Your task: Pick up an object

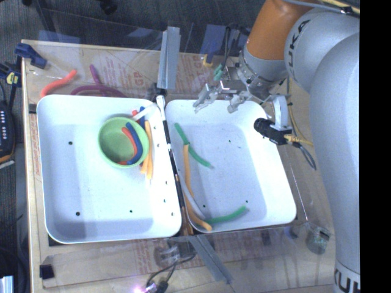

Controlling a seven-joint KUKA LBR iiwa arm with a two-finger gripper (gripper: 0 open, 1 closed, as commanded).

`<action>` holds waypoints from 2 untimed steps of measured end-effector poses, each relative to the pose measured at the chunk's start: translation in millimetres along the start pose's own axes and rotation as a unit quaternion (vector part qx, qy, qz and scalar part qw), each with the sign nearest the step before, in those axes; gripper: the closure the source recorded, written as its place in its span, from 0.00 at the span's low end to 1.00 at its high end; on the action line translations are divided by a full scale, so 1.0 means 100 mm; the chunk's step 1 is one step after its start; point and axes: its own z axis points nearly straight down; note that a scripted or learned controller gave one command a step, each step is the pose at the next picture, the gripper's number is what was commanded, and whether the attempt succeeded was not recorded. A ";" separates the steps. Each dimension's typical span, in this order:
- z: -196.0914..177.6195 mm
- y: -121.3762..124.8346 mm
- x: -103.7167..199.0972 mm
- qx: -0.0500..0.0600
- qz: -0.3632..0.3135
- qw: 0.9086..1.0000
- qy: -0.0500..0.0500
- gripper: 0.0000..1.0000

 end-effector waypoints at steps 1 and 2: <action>1.56 0.02 -0.12 -0.002 0.009 1.000 -0.001 0.00; 1.57 -0.51 0.00 -0.001 -0.048 0.999 -0.001 0.00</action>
